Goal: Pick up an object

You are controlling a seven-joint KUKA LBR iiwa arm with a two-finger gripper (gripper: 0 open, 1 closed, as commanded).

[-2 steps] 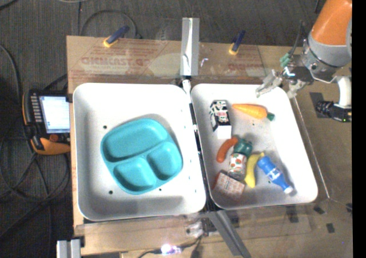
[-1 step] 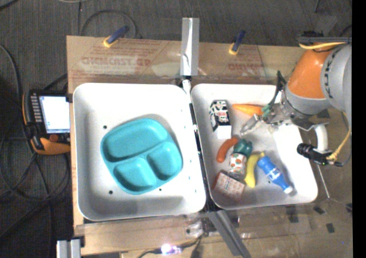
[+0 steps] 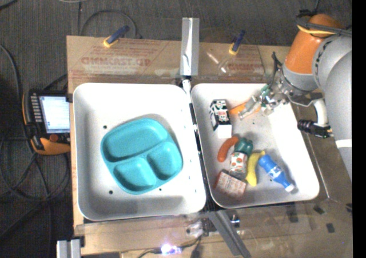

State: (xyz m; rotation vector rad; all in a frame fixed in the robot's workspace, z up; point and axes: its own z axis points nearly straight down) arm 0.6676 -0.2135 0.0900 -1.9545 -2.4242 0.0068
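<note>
My gripper [image 3: 258, 104] reaches in from the right and hangs low over the back of the right bin [image 3: 303, 154]. A small orange object [image 3: 238, 109] sits right at its tip; whether it is gripped is unclear. Just to its left stands a black-and-white carton [image 3: 218, 111] with a white block [image 3: 224, 131] in front of it. Nearer the bin's front lie an orange-red sausage shape [image 3: 227, 148], a green-capped bottle [image 3: 240, 158], a yellow banana [image 3: 253, 169], a blue bottle [image 3: 275, 173] and a brown patterned packet [image 3: 230, 183].
The left bin [image 3: 86, 114] holds a teal divided plate [image 3: 142, 154]. A metal post [image 3: 190, 45] stands behind the ridge between the two bins. A handheld pendant [image 3: 48, 119] rests off the bench to the left.
</note>
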